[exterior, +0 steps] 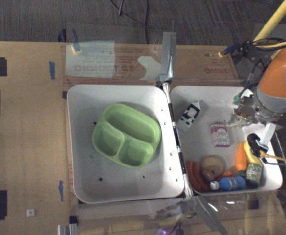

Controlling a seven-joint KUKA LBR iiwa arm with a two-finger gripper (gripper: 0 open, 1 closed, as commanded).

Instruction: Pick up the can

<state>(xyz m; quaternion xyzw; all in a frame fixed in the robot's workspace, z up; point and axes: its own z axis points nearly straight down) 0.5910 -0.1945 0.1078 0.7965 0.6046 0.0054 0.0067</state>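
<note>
Can (254,172): a small, squat cylinder with a dark top and a green-and-red label, standing in the near right corner of the right bin (209,93). It sits among other things. A yellow banana (251,151) with a black tip curves just behind it, a tapered orange carrot (240,157) lies beside the banana, and a blue plastic bottle (232,183) with a white cap lies on its side just to the can's left, along the near wall.

Further left on the same wall is a round, brownish lump (212,166), and next to it a pair of reddish, sausage-shaped pieces (195,176) press into the corner. Toward the middle of the bin a flat pink-and-white packet (221,134) lies on the smooth white floor. A small black-and-white toy cow (191,114) lies near the left wall.

The left bin (84,170), shallow and white with rounded corners, holds a glossy green plastic tray (127,135) moulded into three sections and set at an angle.

The grey arm's gripper (240,115) hangs over the right side of the right bin, well apart from the can and behind the packet. Its metal parts blur together against the white floor, so I cannot tell how far it is open. Nothing can be seen held in it. Above it, the arm's orange band (278,80) bulges smooth and rounded.
</note>
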